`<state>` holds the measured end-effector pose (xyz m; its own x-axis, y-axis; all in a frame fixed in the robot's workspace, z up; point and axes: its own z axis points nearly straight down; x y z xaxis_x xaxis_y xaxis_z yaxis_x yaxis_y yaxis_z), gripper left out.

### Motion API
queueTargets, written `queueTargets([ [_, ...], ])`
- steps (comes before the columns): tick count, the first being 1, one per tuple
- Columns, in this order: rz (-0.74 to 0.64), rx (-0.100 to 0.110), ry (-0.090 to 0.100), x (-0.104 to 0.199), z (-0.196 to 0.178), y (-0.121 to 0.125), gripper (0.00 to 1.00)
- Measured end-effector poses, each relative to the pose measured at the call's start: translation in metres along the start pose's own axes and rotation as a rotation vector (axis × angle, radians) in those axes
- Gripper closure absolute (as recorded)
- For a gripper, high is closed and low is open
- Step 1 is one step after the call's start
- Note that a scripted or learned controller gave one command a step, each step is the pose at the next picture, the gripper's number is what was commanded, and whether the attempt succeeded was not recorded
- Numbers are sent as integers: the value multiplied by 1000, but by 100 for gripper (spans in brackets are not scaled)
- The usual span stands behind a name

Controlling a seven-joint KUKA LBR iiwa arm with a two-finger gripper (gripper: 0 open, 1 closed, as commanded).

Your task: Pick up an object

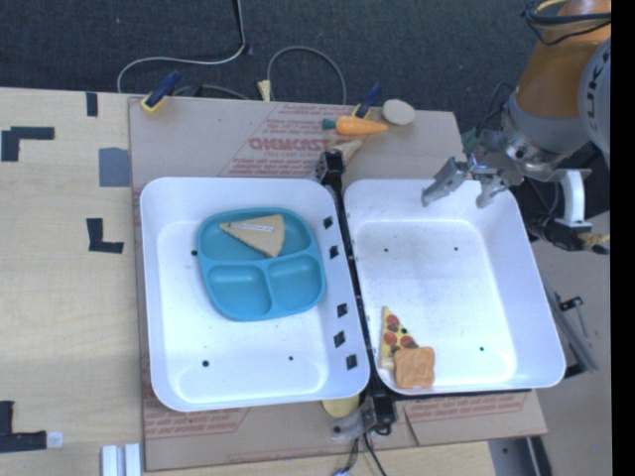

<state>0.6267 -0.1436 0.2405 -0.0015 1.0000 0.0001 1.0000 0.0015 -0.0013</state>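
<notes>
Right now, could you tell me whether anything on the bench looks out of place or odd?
Two toy foods lie outside the bins: a carrot and a pale, egg-like piece on the cardboard behind them. Inside, the sandwich wedge sits on the blue tray, and the pizza slice lies beside a nugget.

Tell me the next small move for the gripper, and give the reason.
Probably bring the gripper, open over the right bin's far edge with nothing between its fingers, toward that bin's near left corner. The pizza slice and the orange piece lie there, the nearest things to pick.
</notes>
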Motion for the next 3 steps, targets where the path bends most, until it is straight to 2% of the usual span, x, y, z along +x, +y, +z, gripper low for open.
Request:
queueTargets([
  [1, 0, 12, 2, 32, 155, -29, 0],
  [2, -2, -5, -1, 29, 155, 43, 0],
  [3, 0, -2, -6, 46, 155, 42, 0],
])
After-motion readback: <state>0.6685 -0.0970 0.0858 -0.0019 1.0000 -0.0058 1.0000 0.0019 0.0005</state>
